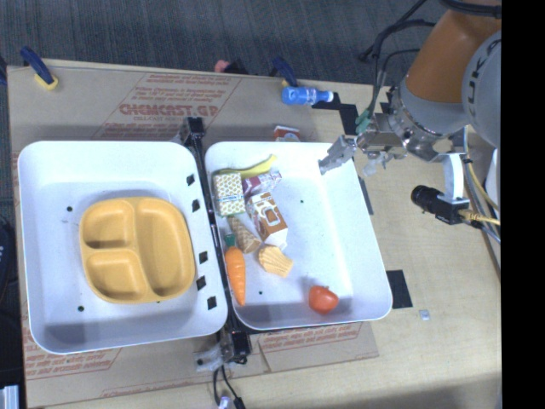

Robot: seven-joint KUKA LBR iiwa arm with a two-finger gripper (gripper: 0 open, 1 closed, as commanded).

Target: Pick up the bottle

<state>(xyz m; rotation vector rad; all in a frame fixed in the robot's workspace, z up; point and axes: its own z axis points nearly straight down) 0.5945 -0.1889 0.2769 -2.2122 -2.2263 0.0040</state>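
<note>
Lying on the surface outside both bins, the bottle point(306, 96) sits up and left of my pincer point(337, 158), well apart from it. I can't tell whether the pincer is released or clenched; it hovers over the right bin point(362, 237) at its top right corner. My worry: a descent here misses the bottle and may strike the rim, or nudge the round bottle rolling.

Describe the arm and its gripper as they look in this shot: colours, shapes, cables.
The arm is bulky and rounded, with a broad orange band above grey casing. Thin black cables loop around it, and a yellowish cable runs down its side. The gripper is a small grey metal assembly, much slimmer than the arm, with a bit of green at the wrist.
</note>
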